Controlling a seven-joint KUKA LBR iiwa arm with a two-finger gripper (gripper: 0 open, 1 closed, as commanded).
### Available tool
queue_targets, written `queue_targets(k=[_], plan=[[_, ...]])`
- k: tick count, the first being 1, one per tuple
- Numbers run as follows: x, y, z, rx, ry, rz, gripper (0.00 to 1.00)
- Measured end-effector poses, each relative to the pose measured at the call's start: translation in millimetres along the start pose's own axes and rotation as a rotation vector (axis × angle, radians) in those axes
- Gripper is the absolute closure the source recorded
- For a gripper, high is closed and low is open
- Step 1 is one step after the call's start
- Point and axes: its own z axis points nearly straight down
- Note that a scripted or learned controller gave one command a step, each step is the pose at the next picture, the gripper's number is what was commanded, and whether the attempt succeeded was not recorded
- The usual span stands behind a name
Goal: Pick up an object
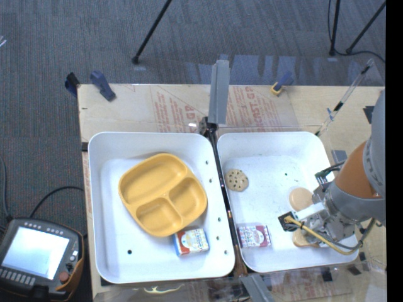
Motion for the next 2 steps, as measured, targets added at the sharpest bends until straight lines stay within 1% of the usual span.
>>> queue_targets(k=[1,2], plan=[[18,-92,1,0.000,-0.001,-0.035,1.00],[2,-14,0,-0.006,0.000,-0.033,1.00]])
